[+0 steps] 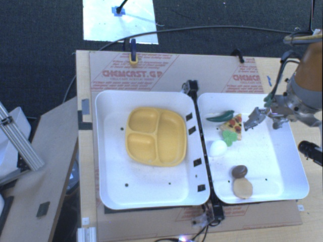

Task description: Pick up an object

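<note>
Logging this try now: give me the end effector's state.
End effector: over the right bin, beside the pizza slice; nothing visibly held, open or shut cannot be told.

Right bin (pixel 282 185): we find its right half bare, open to a gripper from above. Its left half is crowded: green pepper (pixel 220 117), pizza slice (pixel 231 127), white egg (pixel 218 148), brown puck (pixel 239 171) touching a tan cookie (pixel 243 188). The gripper (pixel 257 118) hangs just beside the pizza slice.

Left bin (pixel 108 185): we list a yellow divided plate (pixel 154 136) at centre, with bare floor around it on all sides. A black-clipped divider (pixel 198 145) separates the bins.
</note>
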Controlling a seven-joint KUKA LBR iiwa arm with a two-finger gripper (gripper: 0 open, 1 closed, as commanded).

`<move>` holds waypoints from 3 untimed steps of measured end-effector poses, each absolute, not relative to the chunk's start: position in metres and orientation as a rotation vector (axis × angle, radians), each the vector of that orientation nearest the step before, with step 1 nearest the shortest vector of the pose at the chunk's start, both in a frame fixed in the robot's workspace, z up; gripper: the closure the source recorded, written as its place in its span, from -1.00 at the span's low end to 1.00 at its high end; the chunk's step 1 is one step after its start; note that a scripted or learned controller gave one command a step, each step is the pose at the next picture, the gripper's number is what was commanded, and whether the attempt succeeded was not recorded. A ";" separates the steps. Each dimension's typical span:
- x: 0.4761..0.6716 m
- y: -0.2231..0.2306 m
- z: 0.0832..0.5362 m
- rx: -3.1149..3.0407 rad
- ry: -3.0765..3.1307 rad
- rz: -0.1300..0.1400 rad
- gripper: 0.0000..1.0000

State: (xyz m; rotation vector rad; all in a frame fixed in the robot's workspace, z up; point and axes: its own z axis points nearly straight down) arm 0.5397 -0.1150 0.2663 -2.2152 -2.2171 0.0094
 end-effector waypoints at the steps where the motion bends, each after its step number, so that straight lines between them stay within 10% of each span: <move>1: 0.542 -0.115 0.272 -2.219 -2.226 -0.001 -1.00; 3: 0.546 -0.116 0.186 -2.219 -2.222 0.001 -1.00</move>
